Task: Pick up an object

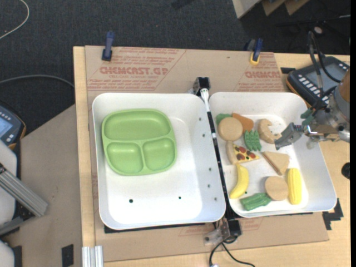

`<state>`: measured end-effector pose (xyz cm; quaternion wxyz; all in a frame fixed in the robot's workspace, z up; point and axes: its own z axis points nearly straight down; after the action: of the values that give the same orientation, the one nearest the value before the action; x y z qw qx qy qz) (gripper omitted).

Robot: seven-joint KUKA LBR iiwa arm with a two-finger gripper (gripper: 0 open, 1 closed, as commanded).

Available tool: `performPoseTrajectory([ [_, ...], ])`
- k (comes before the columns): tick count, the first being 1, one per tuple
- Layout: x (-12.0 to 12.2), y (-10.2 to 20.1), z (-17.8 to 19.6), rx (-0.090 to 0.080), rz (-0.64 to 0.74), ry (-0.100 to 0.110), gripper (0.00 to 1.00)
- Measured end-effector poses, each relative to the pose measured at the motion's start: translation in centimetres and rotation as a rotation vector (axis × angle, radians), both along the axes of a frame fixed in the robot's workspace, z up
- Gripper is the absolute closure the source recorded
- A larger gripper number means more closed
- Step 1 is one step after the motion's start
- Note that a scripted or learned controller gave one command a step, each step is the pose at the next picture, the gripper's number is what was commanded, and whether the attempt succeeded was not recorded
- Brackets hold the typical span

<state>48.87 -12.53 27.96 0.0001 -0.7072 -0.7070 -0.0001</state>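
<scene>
The right bin (317, 166) holds several toy foods: a round tan bun (230, 129), a bitten cookie (267, 130), a green leafy piece (252, 140), a pizza slice (245, 153), a banana (240, 181), a tan wedge (277, 161), a round biscuit (276, 188), a yellow corn cob (294, 186) and a green pickle (256, 201). My gripper (285, 137) reaches in from the right, low over the bin's upper right part, just right of the bitten cookie and above the tan wedge. I see nothing held in it.
The left bin (183, 193) carries a green divided plate (138, 141). A black rail (213, 149) runs between the bins. A dark keypad device (311, 82) sits at the bench's right rear, and clamps (255, 51) hold the cardboard's far edge.
</scene>
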Motion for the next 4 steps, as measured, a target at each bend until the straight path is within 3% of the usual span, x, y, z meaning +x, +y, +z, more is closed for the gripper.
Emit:
performPoseTrajectory([
  [1, -1.5, -1.7, -19.2, 0.004, -0.003, 0.017, 0.00],
  [2, -0.8, 3.0, -15.1, 0.000, 0.005, -0.004, 0.00],
  [3, 3.5, 1.5, -19.5, -0.001, 0.002, -0.003, 0.00],
  [4, -0.9, 3.3, -19.4, 0.000, 0.000, -0.001, 0.00],
])
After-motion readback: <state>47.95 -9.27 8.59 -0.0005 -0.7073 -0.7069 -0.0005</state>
